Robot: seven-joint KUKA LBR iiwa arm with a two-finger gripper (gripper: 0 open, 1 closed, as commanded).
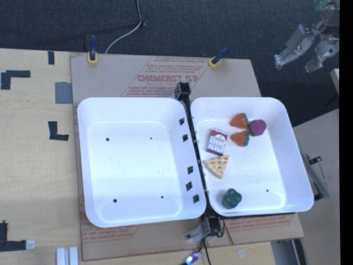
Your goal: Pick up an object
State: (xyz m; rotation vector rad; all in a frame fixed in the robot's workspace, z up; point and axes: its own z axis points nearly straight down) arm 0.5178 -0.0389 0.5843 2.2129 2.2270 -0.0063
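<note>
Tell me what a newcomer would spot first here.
The cluster of bright toys in the right bin: two strawberries, a purple piece, a small red box, a waffle wedge and a green piece. The gripper hangs far off, above the bench's upper right corner.

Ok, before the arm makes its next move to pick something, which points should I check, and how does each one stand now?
1. Hand carries nothing: ok, it hangs off the bench at upper right.
2. Hand above the right bin: not ok.
3. Objects lie in the right bin: ok.
4. Green object stands apart from the rest: ok, the easiest target.
5. Purple object free of neighbours: not ok, it touches an orange-red piece.
6. Small red box lies flat: ok.
</note>
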